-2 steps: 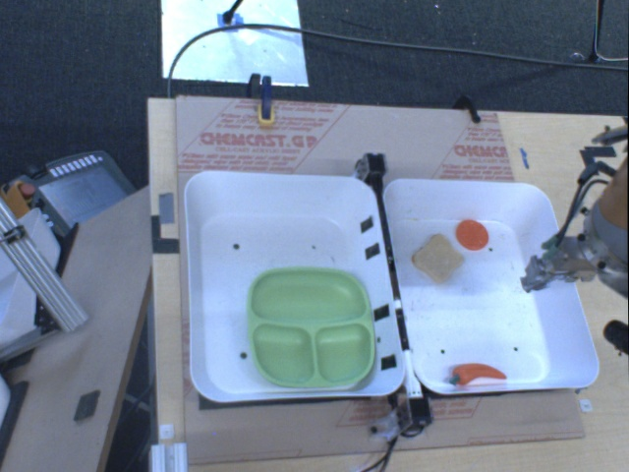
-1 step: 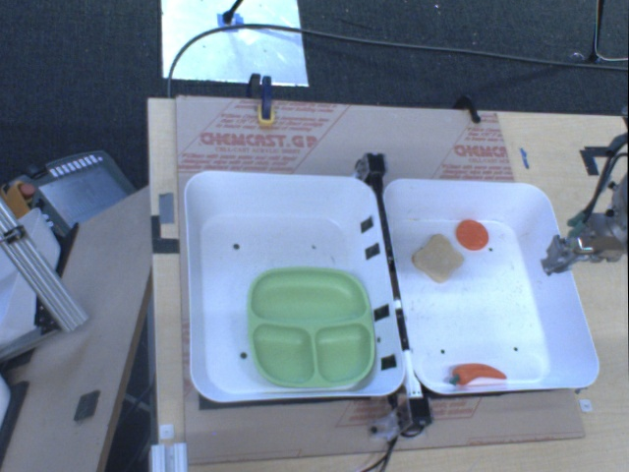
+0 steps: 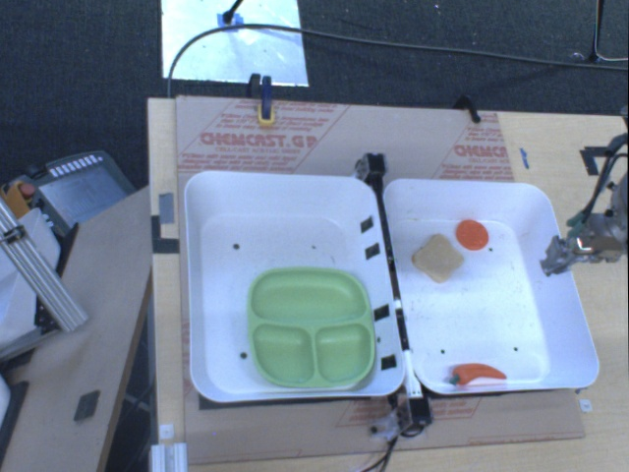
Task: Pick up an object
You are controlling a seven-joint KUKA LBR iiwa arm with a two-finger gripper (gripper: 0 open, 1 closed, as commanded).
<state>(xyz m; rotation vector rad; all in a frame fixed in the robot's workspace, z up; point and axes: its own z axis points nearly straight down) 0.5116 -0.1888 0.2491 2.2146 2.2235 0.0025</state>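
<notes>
My gripper (image 3: 558, 256) sat at the right edge of the frame, just over the right rim of the right bin (image 3: 565, 308). Could not tell its state, too small and blurred at that spot. Nothing visible in it.

Right bin held three candidates: a tan sponge-like block (image 3: 437, 258) near the bin's upper middle, an orange round piece (image 3: 472, 233) just beside it to the upper right, and an orange-red pepper-shaped piece (image 3: 479, 373) against the bin's lower wall. All lay apart from my gripper. Left bin (image 3: 211, 264) carried a green divided plate (image 3: 313, 326) in its lower half.

Judged the step as the approach: no object picked yet, none lifted off the bin floor. The round piece and the tan block looked nearest to me. Next move, as I reckoned, called for travel leftward into the bin, centring over one object, keeping clear of its neighbour, then descent. The two lying close together risked a bumped grasp.
</notes>
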